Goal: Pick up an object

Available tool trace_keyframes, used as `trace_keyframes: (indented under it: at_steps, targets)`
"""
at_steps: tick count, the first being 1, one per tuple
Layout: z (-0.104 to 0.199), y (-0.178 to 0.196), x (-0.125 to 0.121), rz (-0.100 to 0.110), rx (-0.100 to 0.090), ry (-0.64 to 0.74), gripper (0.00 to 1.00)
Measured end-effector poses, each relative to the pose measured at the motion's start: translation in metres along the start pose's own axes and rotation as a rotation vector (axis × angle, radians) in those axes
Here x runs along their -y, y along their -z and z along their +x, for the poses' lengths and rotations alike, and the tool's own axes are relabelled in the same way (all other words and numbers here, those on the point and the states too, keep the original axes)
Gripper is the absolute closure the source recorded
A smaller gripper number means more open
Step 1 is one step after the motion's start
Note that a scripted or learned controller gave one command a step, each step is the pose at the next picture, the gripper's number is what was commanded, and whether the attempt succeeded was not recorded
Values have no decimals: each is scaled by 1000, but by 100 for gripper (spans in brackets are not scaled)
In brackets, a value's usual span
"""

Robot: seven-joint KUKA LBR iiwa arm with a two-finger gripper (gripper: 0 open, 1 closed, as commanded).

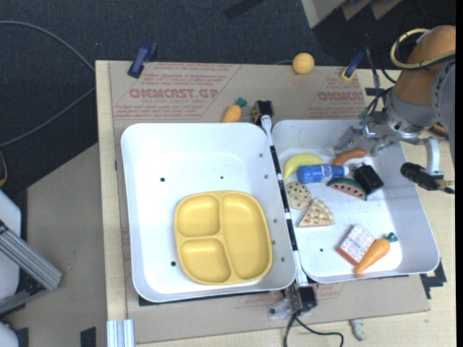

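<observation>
The pincer hangs over the far part of the right bin, low above a small reddish sausage-like piece that lies just beside the cap end of a blue bottle; whether its fingers are parted or closed cannot be told from this slant, and nothing can be seen held between them. That sausage piece looks like the likeliest target, since it sits almost directly under the tool. To do the step well, the descent should probably be straight down with the fingers straddling the piece across its short width, not along its length, and clear of the bottle and of the black block just nearer, so that neither is nudged or pinched along with it. The piece is small and low, so the grasp likely needs to reach nearly to the bin floor before closing. Other candidates lie in the same bin: a yellow rounded piece at the left wall, a watermelon slice, a spotted cookie-like piece, a pizza wedge, a pink checked box and a carrot at the near edge. The left bin holds a yellow divided plate. On the bench, the protective sheet beyond the bins carries red repeated print reading "CHEMCAST G.P."; the smaller lines beneath it are too fine to read.
</observation>
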State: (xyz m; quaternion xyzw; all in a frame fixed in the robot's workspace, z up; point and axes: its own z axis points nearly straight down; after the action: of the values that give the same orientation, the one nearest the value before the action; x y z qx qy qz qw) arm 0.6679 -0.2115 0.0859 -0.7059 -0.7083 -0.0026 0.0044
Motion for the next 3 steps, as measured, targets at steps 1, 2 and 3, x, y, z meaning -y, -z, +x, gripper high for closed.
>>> trace_keyframes:
  at_steps: [1, 2, 3]
  targets:
    - [56, -1, 1, -2, 8, -2, 0]
    - [2, -1, 1, -1, 5, -2, 0]
    - [47, -1, 1, -1, 8, -2, 0]
